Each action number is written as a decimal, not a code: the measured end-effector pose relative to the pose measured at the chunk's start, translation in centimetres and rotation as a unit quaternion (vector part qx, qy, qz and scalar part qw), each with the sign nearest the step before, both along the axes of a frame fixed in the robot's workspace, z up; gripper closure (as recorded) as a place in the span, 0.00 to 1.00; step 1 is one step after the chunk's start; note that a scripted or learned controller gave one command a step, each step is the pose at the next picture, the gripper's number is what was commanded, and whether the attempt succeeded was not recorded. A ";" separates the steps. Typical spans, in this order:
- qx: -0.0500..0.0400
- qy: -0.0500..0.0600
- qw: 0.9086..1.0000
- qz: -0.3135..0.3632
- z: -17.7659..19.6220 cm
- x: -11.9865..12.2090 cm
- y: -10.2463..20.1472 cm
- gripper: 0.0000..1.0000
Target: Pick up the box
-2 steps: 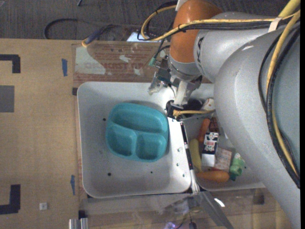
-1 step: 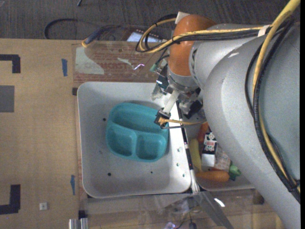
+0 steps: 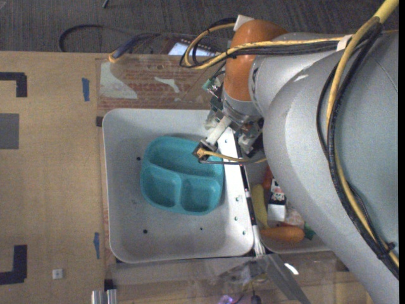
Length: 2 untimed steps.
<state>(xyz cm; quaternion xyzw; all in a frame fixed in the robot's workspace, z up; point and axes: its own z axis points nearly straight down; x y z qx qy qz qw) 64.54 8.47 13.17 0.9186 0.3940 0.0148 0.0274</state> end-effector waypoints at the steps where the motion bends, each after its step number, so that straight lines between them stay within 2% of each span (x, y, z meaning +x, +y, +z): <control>1: 0.021 0.024 0.999 -0.043 10.6 -1.4 3.0 0.00; 2: 0.021 0.023 0.996 -0.079 17.2 -4.9 -0.1 0.00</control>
